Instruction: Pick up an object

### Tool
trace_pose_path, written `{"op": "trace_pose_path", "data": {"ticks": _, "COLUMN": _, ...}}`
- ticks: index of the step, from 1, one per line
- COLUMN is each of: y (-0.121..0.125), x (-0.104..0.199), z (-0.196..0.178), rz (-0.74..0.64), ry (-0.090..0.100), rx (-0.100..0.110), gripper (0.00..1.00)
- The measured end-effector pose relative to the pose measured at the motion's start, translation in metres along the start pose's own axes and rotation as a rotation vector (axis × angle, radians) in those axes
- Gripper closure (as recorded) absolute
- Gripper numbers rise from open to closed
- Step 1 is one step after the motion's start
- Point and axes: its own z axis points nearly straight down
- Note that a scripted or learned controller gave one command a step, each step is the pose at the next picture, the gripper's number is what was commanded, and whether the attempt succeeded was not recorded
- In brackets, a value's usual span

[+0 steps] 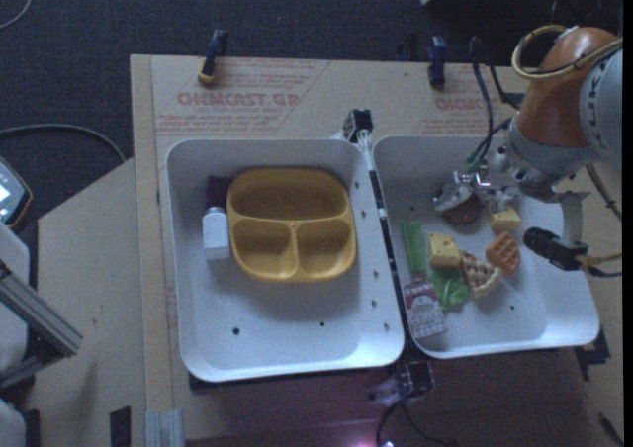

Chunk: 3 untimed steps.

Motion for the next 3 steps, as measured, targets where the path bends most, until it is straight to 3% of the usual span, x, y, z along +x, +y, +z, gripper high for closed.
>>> {"op": "trace_pose_path", "data": {"ticks": 1, "y": 0.000, "x": 0.001, "z": 0.043, "rz": 0.000, "ry": 0.000, "rx": -0.001, "gripper": 0.00}}
{"op": "trace_pose_path", "data": {"ticks": 2, "y": 0.001, "x": 0.000, "z": 0.029, "rz": 0.001, "ry": -0.002, "rx": -0.007, "gripper": 1.00}}
{"op": "trace_pose_path", "data": {"ticks": 3, "y": 0.010, "x": -0.005, "z": -0.019, "rz": 0.000, "ry": -0.005, "rx": -0.015, "gripper": 1.00}}
